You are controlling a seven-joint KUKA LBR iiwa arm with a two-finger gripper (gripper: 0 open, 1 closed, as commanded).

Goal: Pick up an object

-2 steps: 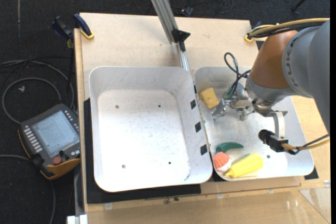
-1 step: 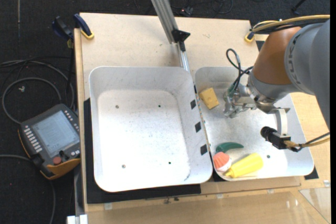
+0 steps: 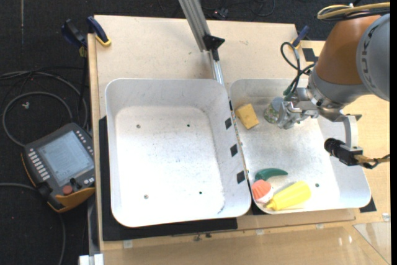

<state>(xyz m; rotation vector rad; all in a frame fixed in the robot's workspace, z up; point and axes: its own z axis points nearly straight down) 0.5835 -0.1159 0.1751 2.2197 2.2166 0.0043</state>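
2 white bins (image 3: 124,93) on the bench, 1 tan block (image 3: 247,115), 1 yellow piece (image 3: 289,195), 1 green piece (image 3: 270,174), 1 orange-pink piece (image 3: 261,189).

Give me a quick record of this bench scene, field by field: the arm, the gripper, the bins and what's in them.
arm: grey with orange band, reaching in from the right
gripper: low over the upper part of the right bin, finger state unclear
right bin: tan block near upper left; yellow object, green object and orange-pink object clustered at the near edge
left bin: speckled white floor
held object: none visible
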